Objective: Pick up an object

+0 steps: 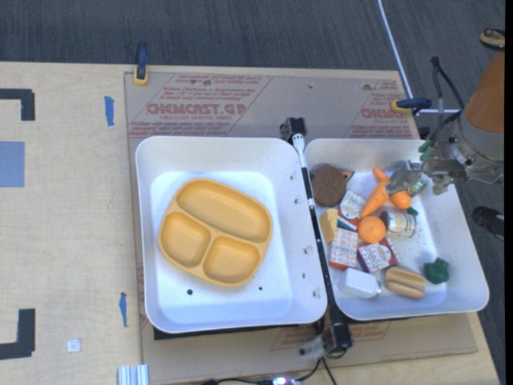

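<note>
The right bin (461,239) holds a loose heap of toy food. An orange carrot (373,196) lies at a slant near the middle, with a round orange fruit (371,229) just below it and a brown cookie-like disc (328,185) toward the bin's left wall. Small printed packets (345,247) lie flat beside the fruit, a hot dog bun (404,281) rests near the front edge, a white block (360,284) sits just left of it, and a green broccoli piece (437,271) lies close to the right wall.

The gripper (417,176) hangs over the upper right part of this bin, just above the heap beside the carrot's top end. Whether it is apart, together or clamped on anything cannot be told from this view.

The left bin (152,215) touches the right one along a dark seam and carries a yellow three-compartment plate (215,231) lying flat near its centre.

Both bins rest on a brown board (240,107) printed with red lettering, held by blue-and-yellow clamps (141,62) at its back corners. The board lies on a pale wooden bench (64,231) marked with black corner brackets and blue tape patches. Beyond the bench runs dark grey carpet (240,14), crossed by a thin white cable (393,30).
</note>
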`<state>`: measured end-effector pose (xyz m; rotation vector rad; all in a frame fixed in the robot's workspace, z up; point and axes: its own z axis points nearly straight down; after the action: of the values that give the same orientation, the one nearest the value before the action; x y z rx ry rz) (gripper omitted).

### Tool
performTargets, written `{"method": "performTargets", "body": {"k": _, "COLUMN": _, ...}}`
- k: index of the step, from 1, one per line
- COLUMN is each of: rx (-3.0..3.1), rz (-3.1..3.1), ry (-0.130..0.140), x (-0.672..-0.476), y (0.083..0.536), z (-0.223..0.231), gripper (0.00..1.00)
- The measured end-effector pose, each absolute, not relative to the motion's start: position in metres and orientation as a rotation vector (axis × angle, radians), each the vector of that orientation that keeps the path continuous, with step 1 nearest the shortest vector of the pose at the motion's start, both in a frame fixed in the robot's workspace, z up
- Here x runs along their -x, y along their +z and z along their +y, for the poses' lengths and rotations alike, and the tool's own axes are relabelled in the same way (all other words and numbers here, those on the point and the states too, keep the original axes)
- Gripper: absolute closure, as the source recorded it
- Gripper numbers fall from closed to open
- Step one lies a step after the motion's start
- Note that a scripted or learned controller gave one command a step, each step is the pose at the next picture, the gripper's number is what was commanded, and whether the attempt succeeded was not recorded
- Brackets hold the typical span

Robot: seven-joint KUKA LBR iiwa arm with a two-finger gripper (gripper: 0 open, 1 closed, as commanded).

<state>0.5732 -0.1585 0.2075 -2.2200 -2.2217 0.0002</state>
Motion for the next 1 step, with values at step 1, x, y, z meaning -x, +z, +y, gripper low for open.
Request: {"method": "performTargets", "body": {"k": 1, "rx": 2.227, "rz": -2.226, "ry": -0.008, "x": -0.5897, "y": 0.0984, "z": -0.1599, "gripper": 0.0}}
